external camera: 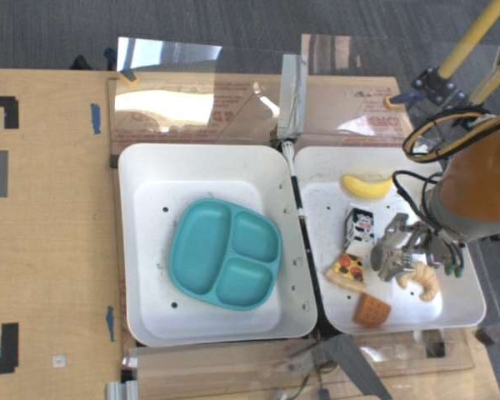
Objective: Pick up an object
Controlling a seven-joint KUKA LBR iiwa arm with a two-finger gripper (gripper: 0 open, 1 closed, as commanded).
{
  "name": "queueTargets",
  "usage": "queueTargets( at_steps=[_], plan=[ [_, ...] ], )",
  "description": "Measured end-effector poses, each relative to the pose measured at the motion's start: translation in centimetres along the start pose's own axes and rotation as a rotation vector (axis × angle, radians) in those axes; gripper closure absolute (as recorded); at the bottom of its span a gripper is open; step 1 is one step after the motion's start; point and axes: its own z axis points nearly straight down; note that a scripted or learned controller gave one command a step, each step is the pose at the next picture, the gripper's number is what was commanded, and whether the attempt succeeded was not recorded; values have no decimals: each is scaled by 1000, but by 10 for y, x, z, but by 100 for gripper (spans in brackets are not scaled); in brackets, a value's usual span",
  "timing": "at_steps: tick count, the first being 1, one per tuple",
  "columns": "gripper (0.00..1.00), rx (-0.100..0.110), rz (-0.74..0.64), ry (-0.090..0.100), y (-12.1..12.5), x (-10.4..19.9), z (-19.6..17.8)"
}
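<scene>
The right bin (460, 313) holds a yellow banana (366, 187) at its back, a small white carton with dark print (360, 226), a pizza slice toy (347, 271), a brown waffle-like square (372, 310) at the front and a tan croissant (425, 282). My gripper (392, 257) hangs low in the middle of this bin, between the carton and the croissant, just right of the pizza slice. Its grey fingers point down and left; nothing shows between them.
The left bin (142, 223) holds a teal divided plate (225, 253). A clear plastic wall (292, 98) stands behind both bins. Black cables (425, 140) loop off the arm above the right bin's far corner. Cardboard (42, 223) covers the bench at left.
</scene>
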Motion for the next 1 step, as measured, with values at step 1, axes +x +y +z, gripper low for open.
queueTargets(
  at_steps=[1],
  plan=[
    [100, 1, -1, -7, 1, -2, -11]
  ],
)
